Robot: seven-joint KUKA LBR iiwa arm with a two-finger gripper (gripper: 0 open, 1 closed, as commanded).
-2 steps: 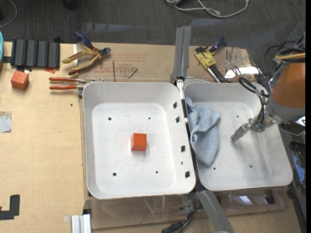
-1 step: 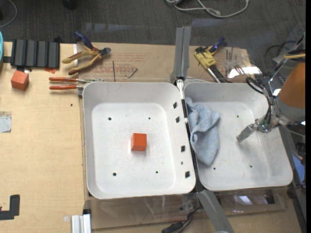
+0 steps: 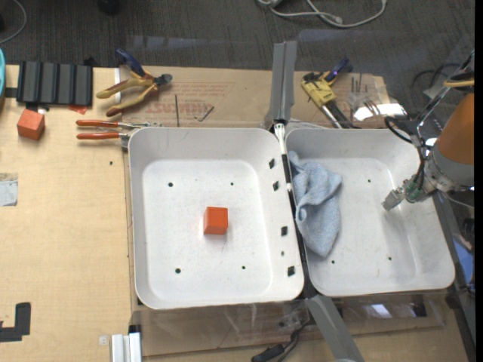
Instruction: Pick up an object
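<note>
While your arm reached in from the right, its gripper (image 3: 398, 197) hung over the right bin (image 3: 392, 274), near that bin's right wall; I could not tell its state. An orange block (image 3: 216, 221) lay near the middle of the left bin (image 3: 151, 225). A blue cloth (image 3: 315, 206) sat crumpled against the right bin's left wall.
</note>
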